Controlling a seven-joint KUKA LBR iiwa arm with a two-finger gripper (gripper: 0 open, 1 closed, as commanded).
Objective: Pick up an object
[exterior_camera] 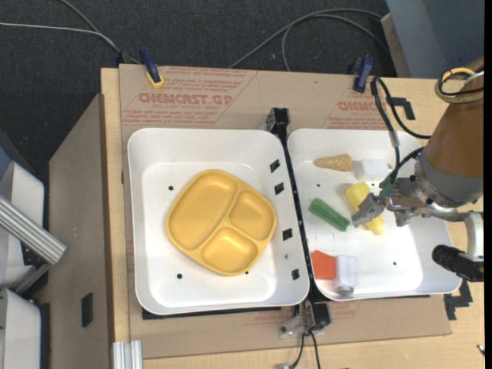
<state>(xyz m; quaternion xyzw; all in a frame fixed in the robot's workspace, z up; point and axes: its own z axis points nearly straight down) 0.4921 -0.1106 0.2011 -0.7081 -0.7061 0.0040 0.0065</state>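
My arm [453, 148] is a thick rounded orange-brown band above a grey wrist collar, ending in my dark metal two-finger gripper [367, 211], with black cables alongside.

Red printed lettering runs across the brown cardboard sheet [254, 83] lying under the two shallow white bins. Just behind the left bin [142, 206] it reads "CHEMCAST. GP", with smaller illegible lines around it. Behind the right bin [407, 279], similar red print repeats, partly hidden and too blurred to read.

Glossy yellow plastic tray [221, 221], smooth white bins [146, 206]
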